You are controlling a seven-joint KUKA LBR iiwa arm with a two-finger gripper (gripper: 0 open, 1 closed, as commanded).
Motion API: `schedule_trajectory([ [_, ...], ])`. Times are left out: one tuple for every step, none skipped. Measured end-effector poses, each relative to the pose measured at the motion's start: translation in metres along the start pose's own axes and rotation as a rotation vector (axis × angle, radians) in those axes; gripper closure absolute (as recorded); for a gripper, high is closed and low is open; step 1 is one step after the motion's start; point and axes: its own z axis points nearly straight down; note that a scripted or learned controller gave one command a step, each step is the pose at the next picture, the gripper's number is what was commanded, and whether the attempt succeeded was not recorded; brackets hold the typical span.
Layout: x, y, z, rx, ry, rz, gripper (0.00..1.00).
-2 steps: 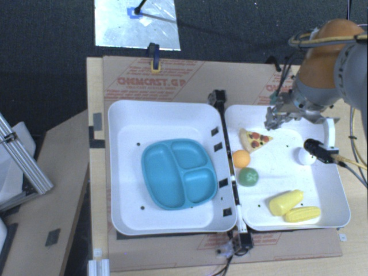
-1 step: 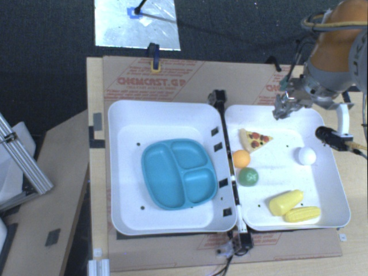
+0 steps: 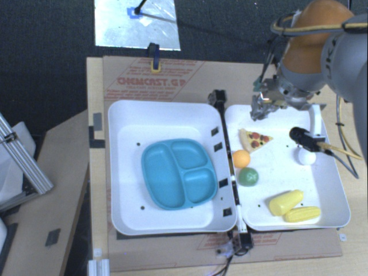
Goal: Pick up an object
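1. The arm [image 3: 345, 62] reaches in from 3 o'clock, its orange band [image 3: 316, 33] over the far right corner of the bench.
2. The gripper [image 3: 260, 112] hangs above the right bin [image 3: 322, 183] at about 11 o'clock of that bin, close to its far rim. From this slant I cannot tell whether it is wide or narrow.
3. A toy pizza slice [image 3: 256, 138] lies flat on the bin floor just at 6 o'clock from the gripper, apart from it.
4. An orange ball [image 3: 241, 158] sits at 7 o'clock from the pizza slice, against the bin's left wall.
5. A green ball [image 3: 248, 177] rests just at 5 o'clock from the orange ball, touching or nearly touching it.
6. Two yellow pieces lie at 5 o'clock of the right bin: a stubby yellow piece [image 3: 285, 202] and, just beside it toward the near rim, a yellow corn cob [image 3: 302, 214].
7. The left bin [image 3: 123, 154] holds a blue divided plate [image 3: 175, 174] near its middle, lying flat.
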Motion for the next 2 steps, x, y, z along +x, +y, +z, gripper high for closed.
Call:
schedule_trajectory([
  [0.058,0.005,0.008,0.001,0.001,-0.001,1.0],
  [0.116,0.003,-0.004,0.0,0.001,0.0,1.0],
])
